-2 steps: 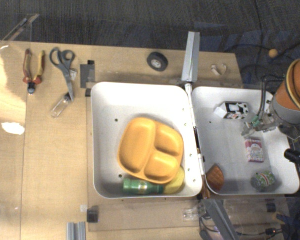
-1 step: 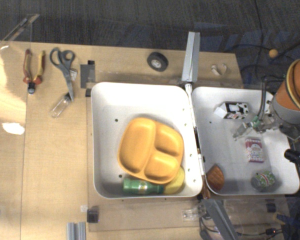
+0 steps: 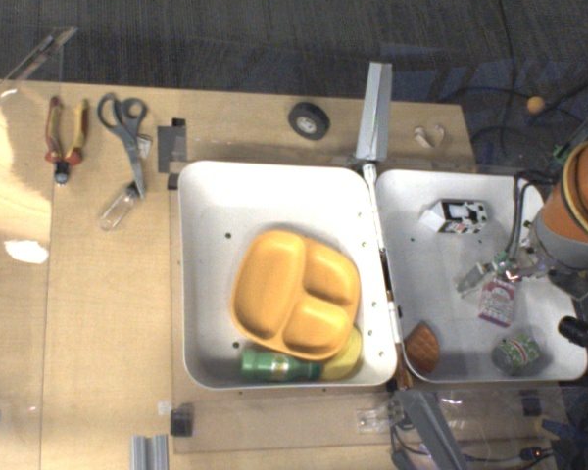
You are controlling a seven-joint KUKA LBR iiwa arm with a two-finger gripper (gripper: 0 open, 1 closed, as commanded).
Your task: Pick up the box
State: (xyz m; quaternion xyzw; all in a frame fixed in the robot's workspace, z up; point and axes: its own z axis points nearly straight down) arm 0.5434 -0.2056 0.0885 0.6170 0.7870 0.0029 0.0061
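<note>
The gripper hung low over the right bin; whether it was spread or closed could not be told; nothing was visibly held. The box lay just beyond it, up and to its left in the view, on the bin floor; judged so, the pick had not yet been made; reaching, closing and lifting remained.
</note>
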